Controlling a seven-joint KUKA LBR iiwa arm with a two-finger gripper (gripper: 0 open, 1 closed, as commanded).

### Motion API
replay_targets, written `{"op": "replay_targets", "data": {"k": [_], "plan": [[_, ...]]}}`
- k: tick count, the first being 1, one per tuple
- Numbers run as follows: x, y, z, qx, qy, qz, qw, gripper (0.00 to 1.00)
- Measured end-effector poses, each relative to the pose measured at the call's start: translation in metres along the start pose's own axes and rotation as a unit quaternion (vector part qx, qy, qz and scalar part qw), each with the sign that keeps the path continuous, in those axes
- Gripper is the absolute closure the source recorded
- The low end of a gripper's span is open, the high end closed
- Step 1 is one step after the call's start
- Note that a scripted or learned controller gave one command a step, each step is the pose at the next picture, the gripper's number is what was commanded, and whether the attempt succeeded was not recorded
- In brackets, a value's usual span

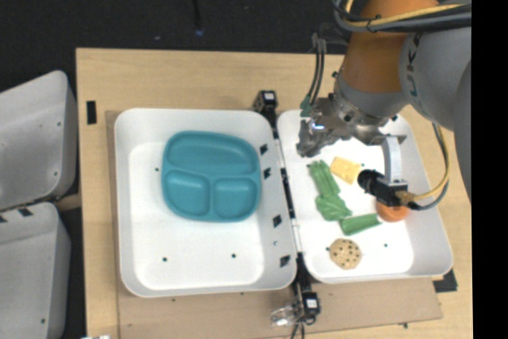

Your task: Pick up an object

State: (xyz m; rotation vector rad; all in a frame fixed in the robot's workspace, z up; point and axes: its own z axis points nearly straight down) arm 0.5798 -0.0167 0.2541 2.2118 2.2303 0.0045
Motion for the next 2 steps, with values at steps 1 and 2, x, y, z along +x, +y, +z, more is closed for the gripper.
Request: {"op": "replay_targets", "data": {"k": [1, 2], "plan": [[0.055, 0.01, -0.004, 0.0, 0.0, 0.0, 1.0, 1.0], [0.105, 0.006, 0.011, 0.002, -0.001, 0.001, 1.0, 1.0]]}}
